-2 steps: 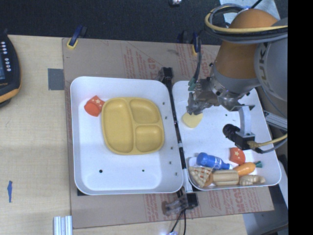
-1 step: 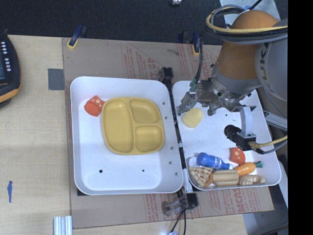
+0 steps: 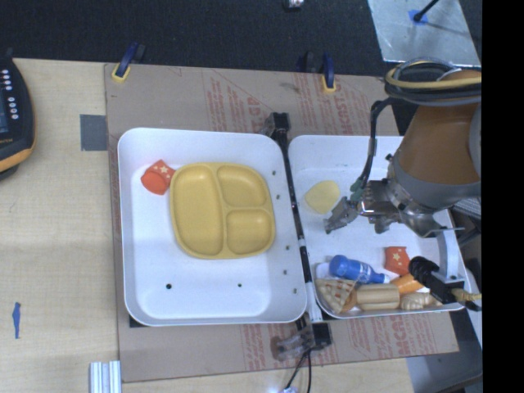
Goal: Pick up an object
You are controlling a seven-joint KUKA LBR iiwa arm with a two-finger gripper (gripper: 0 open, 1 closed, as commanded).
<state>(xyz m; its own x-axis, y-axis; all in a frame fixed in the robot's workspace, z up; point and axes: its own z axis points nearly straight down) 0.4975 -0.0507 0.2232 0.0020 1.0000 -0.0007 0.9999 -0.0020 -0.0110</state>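
Faint red print on the cardboard sheet (image 3: 246,97); nothing legible

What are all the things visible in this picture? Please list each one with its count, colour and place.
bins: 2, white, side by side on the bench
divided plate: 1, yellow, middle of the left bin
small block: 1, orange-red, left bin, just left of the plate
round piece: 1, pale yellow, upper left of the right bin
bottle: 1, blue and white, lying in the right bin's lower part
orange block: 1, orange, right bin, right of the bottle
tan items: several, tan and brown, piled at the right bin's bottom edge
clamps: 2, blue and yellow, on the board's top edge
arm: 1, grey with an orange band, over the right bin
gripper: 1, dark metal, just below the round piece
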